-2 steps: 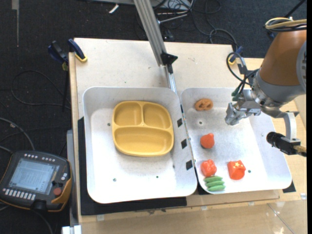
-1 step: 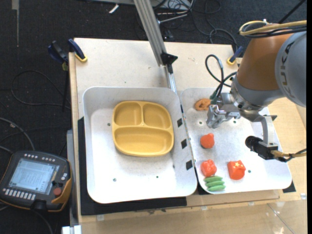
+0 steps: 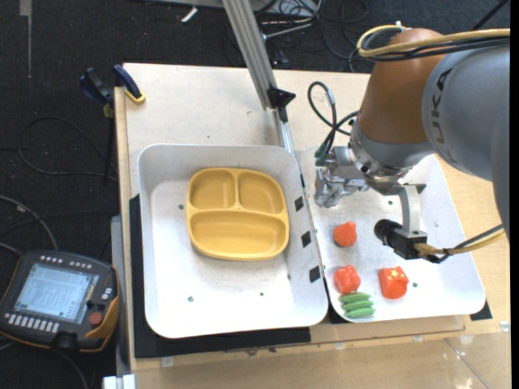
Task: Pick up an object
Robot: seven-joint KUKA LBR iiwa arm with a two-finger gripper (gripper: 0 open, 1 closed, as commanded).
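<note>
Hovering above the right bin (image 3: 454, 286), the tool (image 3: 331, 191) grips nothing visible.

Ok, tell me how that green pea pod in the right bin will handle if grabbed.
The green pea pod looks small and flat, so probably light. Its ridged, glossy surface suggests stiff plastic, maybe slippery. Lying low by the bin wall, it seems unlikely to roll.

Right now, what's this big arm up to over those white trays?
The arm's gripper hangs over the right bin, near its upper left corner. Below it lie three red-orange toy foods and a green pea pod, all untouched. A yellow divided plate sits in the left bin. Nothing is picked up yet.
</note>
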